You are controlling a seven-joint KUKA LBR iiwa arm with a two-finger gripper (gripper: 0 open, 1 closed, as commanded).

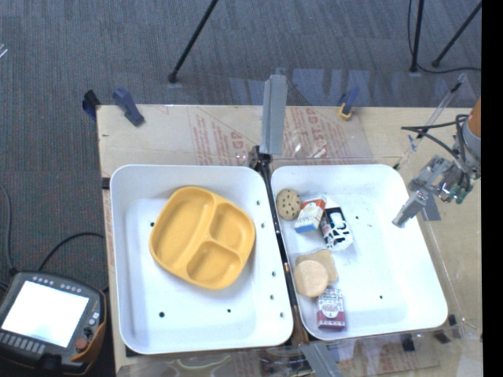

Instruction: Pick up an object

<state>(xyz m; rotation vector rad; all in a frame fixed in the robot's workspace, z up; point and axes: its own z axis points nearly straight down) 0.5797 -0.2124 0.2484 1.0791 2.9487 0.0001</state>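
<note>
Your grey two-finger gripper (pixel 410 210) hangs at the right rim of the right-hand shallow white bin (pixel 393 289), its tip slanting down toward the bin floor; whether it is spread or pressed together you cannot tell from this angle, and nothing shows between its tips. The things to pick lie well apart from it, bunched along that bin's left side: a round chocolate-chip cookie (pixel 288 203) nearest the divider, just beside it a small red-and-white carton (pixel 310 214), then a black-and-white patterned carton (pixel 337 228) touching the first. Below them sits a tan round bun-like piece (pixel 313 276), and nearest you a small red packet (pixel 332 309) close to the front rim. Print shows on the cartons and the packet, but it is too small to read. Faded red lettering runs across the pale bench top (pixel 196 136) behind the bins, also unreadable. The left-hand white bin (pixel 134 289) holds a yellow plastic plate with three compartments (pixel 203 236), lying flat. A grey upright post (pixel 274 116) stands behind the seam between the bins. A handheld control pendant with a bright screen (pixel 49 318) rests at lower left, off the bench. The right half of the right-hand bin's floor lies bare between the gripper and the cluster
</note>
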